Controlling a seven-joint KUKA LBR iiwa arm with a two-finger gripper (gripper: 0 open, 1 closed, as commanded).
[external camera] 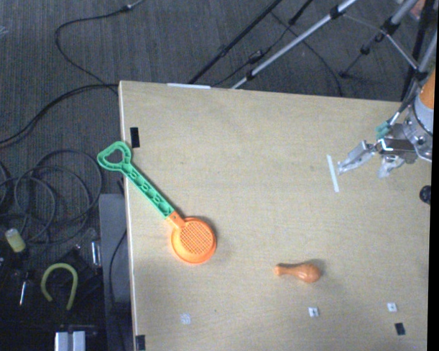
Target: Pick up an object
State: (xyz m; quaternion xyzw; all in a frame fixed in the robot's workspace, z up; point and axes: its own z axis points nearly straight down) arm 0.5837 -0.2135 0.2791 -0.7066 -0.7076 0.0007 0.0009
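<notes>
Bench (278,137): tan surface, seen from above at a slant; objs lie loose and well apart, so each can prob be approached w/o bumping another.
Gripper (371,161): at 3 o'clock of the bench, reaching in from the rt, hanging over bare surface.
Fingers (351,160): spread open, nothing between them, tips pointing toward 9 o'clock; touching no obj.
White stick (333,173): thin, lies flat just beside the fingertips on their 8 o'clock side; nearest obj, likely the pick target. Flat + thin, so a grasp needs the fingers low and square across it.
Orange pear-shaped toy (300,272): at 5 o'clock of bench centre, lying on its side, apart from the gripper.
Green-handled sieve (161,208): orange mesh head, at 8 o'clock; handle loop overhangs the bench's left edge, far from the gripper.
Task state: nothing picked yet.
</notes>
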